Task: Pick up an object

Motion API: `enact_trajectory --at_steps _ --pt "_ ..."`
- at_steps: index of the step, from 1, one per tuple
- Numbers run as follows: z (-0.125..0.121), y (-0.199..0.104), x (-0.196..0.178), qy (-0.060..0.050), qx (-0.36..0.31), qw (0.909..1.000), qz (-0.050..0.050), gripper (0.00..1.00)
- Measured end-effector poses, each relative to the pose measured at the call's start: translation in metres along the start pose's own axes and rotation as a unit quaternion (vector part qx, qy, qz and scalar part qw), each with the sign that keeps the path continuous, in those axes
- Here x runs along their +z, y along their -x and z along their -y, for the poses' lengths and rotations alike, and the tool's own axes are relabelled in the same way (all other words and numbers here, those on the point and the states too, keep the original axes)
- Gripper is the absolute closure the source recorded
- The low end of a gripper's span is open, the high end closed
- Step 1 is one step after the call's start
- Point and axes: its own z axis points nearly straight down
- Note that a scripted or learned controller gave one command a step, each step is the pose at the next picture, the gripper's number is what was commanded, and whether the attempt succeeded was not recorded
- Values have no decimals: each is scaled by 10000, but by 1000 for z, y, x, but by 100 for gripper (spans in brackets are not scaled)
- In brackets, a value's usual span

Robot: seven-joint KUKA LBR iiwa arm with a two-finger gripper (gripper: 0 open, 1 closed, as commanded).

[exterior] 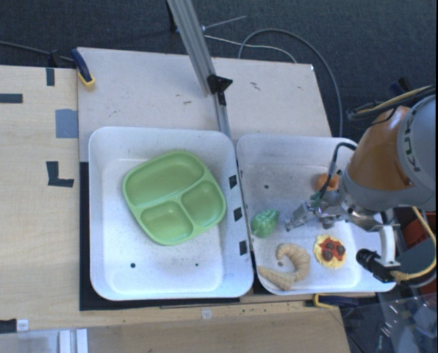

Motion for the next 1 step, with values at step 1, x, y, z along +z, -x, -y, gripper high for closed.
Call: enact_trajectory --at_steps 1 --pt "0 0 25 26 -2 10000 9 0"
